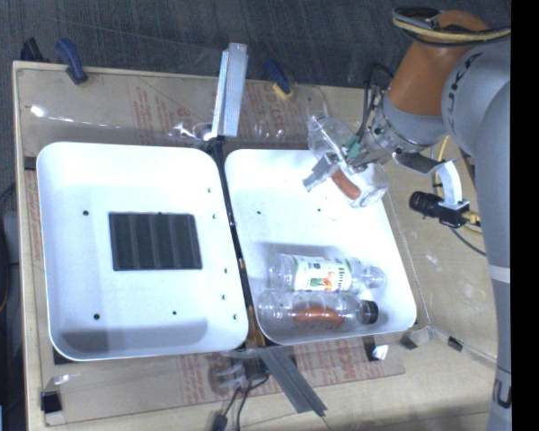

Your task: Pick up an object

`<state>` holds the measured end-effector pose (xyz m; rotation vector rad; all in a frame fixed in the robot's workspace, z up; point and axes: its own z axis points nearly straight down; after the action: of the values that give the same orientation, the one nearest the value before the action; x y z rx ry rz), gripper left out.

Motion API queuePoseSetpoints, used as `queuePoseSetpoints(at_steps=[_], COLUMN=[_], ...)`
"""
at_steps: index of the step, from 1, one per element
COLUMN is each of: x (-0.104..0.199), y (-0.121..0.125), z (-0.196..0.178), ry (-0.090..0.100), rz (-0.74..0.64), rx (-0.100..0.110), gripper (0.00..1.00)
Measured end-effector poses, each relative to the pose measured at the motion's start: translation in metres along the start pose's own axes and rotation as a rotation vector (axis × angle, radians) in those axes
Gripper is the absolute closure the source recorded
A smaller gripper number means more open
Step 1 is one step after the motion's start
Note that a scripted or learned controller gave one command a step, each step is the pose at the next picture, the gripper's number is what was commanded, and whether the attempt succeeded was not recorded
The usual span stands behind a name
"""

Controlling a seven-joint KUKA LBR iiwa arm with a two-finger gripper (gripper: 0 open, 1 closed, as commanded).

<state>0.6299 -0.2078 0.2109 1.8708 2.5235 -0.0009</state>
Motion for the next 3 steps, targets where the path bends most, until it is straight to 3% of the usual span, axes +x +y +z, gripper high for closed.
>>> queuePoseSetpoints(at_steps=[1, 2, 3], x=[-0.002, -0.008, 0.039], y=[0.008, 0.027, 0.040], z=[0.047, 0.042, 0.039], ry=[0.002, 0.000, 0.003], rz=[0.030, -0.075, -0.332], rx=[0.004, -0.001, 0.003], gripper=[0.00, 0.00, 0.00])
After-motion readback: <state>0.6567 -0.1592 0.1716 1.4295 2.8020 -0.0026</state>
